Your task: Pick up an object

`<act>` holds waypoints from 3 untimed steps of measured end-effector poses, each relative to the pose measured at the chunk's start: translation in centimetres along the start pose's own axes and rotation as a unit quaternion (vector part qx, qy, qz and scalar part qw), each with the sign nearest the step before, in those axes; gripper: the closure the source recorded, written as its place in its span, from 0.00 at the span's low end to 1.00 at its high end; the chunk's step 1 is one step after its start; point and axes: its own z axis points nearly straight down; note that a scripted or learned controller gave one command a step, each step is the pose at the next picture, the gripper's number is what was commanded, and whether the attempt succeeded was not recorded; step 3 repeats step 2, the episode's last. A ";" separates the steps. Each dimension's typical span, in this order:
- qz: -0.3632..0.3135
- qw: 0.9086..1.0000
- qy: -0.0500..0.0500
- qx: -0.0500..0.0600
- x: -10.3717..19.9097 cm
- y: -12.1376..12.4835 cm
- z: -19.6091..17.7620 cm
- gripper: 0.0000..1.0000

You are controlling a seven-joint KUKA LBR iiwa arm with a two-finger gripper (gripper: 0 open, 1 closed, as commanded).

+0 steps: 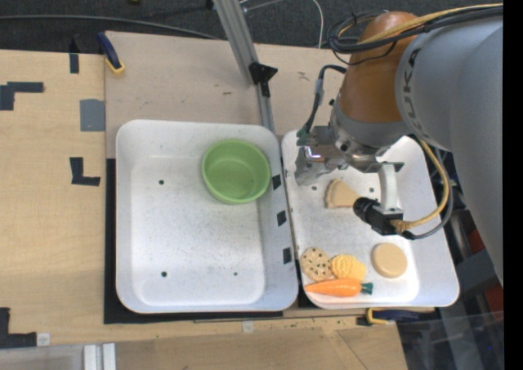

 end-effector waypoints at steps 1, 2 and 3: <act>0.000 1.000 0.000 0.000 4.2 1.4 0.4 1.00; 0.000 1.000 0.000 0.000 8.8 3.3 1.2 1.00; 0.000 1.000 0.000 0.000 8.8 3.3 1.2 1.00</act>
